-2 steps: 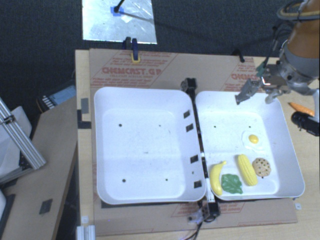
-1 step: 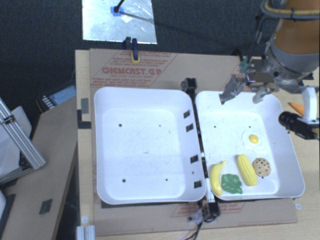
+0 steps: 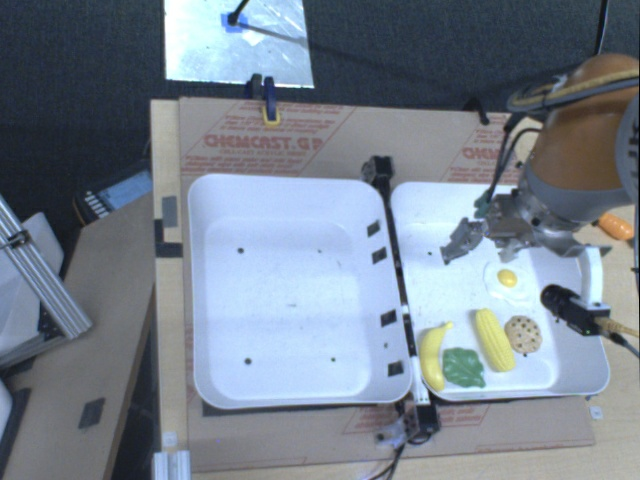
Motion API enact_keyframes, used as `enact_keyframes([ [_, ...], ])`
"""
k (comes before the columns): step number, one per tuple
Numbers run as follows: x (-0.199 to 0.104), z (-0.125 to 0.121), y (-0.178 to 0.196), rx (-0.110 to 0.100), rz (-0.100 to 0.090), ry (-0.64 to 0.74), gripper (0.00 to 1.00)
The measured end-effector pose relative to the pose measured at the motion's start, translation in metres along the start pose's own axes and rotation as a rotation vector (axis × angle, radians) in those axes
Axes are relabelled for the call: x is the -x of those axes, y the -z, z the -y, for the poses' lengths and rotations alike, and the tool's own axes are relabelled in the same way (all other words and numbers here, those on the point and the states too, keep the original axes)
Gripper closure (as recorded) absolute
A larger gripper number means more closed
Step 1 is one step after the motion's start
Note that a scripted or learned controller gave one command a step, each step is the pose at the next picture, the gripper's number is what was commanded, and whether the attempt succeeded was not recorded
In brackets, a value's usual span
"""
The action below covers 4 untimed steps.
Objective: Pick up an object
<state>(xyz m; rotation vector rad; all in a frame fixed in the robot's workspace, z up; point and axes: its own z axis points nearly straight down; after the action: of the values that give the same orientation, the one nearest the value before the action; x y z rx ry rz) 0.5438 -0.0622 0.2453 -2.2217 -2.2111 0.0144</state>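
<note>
gripper hangs over the right bin, toys lying nearer the camera than it

we see our gripper (image 3: 464,240) over the bare floor of the right bin (image 3: 430,218), and we cannot tell how its jaws stand, nor do we see anything caught in it. the nearest thing we could take, the fried egg (image 3: 507,279), lies just beside it, to its right and toward the view's bottom edge; the others sit further down along the bin's near wall. we count one egg, one banana (image 3: 433,355) with its long axis running up and down the view, one corn cob (image 3: 494,339) lying the same way but tilted, one cookie (image 3: 523,334) and one green leafy piece (image 3: 464,367). the left bin (image 3: 290,288) stands alongside.
</note>
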Motion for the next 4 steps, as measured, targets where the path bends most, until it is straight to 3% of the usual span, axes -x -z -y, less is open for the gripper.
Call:
enact_keyframes([
  [1, -0.063, 0.016, 0.092, 0.022, -0.004, 0.016, 0.00],
  [2, -0.141, 0.014, 0.159, 0.020, -0.004, 0.016, 0.00],
  [3, -0.194, 0.046, 0.163, 0.014, -0.003, 0.014, 0.00],
  [4, -0.295, 0.015, 0.207, 0.020, -0.007, 0.018, 0.00],
])
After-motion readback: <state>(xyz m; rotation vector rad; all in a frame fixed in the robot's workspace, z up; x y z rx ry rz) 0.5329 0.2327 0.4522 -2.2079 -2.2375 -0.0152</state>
